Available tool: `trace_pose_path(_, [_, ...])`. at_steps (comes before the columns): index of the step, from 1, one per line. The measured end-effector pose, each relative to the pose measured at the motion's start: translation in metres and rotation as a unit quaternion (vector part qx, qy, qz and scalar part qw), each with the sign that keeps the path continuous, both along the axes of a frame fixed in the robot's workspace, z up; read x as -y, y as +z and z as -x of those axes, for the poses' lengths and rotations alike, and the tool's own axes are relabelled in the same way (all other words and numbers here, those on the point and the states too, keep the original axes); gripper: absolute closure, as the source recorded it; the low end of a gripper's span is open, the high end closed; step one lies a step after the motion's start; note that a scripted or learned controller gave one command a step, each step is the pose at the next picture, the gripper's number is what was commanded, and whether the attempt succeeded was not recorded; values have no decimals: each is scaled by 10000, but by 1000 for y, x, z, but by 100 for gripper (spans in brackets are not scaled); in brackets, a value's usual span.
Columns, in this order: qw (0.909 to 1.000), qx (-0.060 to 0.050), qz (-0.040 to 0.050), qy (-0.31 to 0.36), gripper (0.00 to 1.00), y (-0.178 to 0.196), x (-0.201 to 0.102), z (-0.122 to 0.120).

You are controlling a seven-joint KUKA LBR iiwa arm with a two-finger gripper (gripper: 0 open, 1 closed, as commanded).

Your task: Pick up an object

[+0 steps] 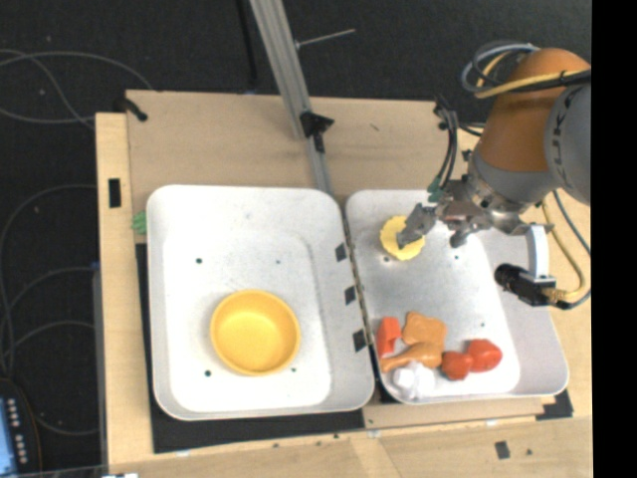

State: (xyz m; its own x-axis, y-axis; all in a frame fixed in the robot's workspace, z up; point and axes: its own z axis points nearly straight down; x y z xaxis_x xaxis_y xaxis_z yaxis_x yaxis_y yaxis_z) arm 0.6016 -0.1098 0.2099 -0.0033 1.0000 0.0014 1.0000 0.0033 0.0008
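Observation:
My gripper (436, 227) hangs over the back of the right bin (518, 297), its fingers spread apart. One fingertip (412, 230) overlaps a small yellow round object (396, 244) lying near the bin's back left corner; the other finger (460, 233) stands to its right over bare bin floor. Nothing sits between the fingers. At the front of the same bin lie an orange carrot-like piece (387, 335), a tan orange piece (425, 331), a red object (472, 358) and a white object (416, 382), bunched together.
The left bin (179, 267) holds a yellow bowl (255, 332) toward its front. A slanted metal rail (289, 78) runs from the top of the view down to the gap between the bins. Black clips line the divider edge (350, 292). Cables trail from the wrist at right.

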Motion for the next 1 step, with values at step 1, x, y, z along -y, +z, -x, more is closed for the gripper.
trace_pose_path(1, [10000, 2, -1, -5, 0, 0, 0, 0])
